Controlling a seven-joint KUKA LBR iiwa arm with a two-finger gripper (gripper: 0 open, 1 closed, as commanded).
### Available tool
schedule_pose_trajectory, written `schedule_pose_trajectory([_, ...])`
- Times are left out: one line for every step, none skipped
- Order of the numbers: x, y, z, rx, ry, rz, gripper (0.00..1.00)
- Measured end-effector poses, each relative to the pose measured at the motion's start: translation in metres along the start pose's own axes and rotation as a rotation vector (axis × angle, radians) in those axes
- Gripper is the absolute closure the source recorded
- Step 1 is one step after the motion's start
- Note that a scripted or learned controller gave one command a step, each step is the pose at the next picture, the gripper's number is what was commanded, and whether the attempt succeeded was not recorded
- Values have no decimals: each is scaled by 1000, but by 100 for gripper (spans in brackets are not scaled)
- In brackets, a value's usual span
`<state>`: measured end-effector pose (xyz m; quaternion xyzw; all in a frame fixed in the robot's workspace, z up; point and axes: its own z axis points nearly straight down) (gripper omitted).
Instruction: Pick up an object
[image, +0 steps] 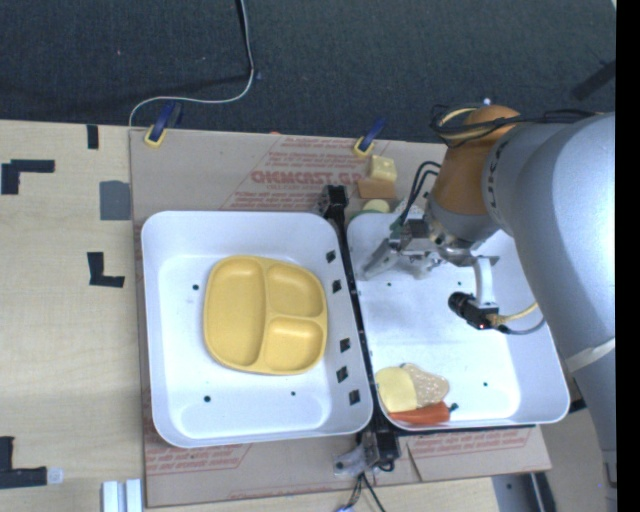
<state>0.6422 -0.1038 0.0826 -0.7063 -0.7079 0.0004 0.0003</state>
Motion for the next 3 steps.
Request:
schedule_pose_trajectory([7, 25, -2, 5, -3, -1, 0])
schedule_pose_trajectory([6, 25, -1, 2, -2, 1, 0])
schedule_pose_trajectory([0, 12, -2, 0, -2, 1, 0])
